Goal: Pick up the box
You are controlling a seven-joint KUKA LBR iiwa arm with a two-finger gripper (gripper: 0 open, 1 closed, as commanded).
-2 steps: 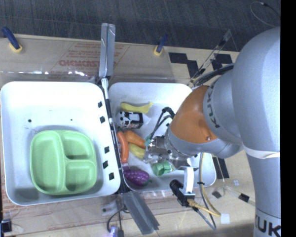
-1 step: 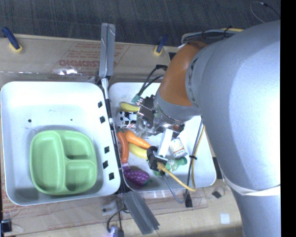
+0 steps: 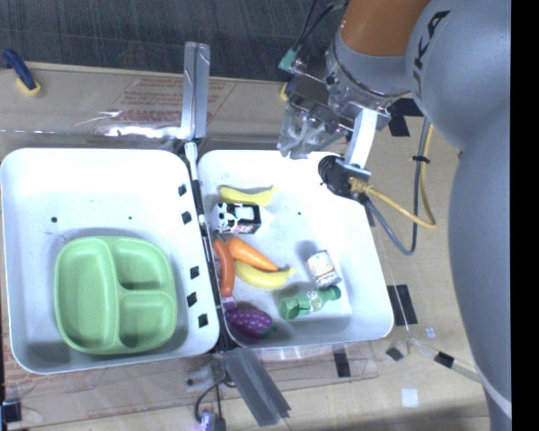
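Observation:
The box is small, black and white, and lies in the right bin near its left wall, just below a yellow banana. My gripper hangs over the far rim of the right bin, above and to the right of the box and well apart from it. Its pale fingers point down, standing open with nothing between them.
The right bin also holds two carrots, a second banana, a small can, a green bottle and a purple fruit. A green divided plate lies in the left bin. A yellow cable hangs off the arm.

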